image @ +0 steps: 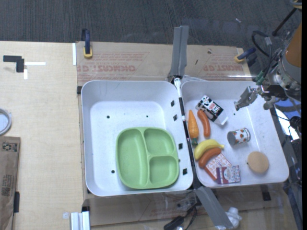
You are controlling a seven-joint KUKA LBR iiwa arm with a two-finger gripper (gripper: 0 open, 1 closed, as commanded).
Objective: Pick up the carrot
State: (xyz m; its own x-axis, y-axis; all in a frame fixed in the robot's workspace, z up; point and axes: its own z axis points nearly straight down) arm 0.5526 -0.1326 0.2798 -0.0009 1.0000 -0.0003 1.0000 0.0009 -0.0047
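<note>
Your gripper (245,99) (whether parted or clenched, I cannot tell) hovers at the right bin's (280,150) far right, while the carrot (193,124) lies well left, long axis running near-to-far.

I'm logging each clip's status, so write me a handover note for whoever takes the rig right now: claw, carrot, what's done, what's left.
Claw: over the right bin's upper right part, nothing seen in it; whether it is open or shut is unclear.
Carrot: lying in the right bin by its left wall, beside a red sausage, above the banana.
Done: no pick yet; the carrot is well apart from the claw.
Left: move the claw left across the bin to the carrot, grasp and lift.
</note>
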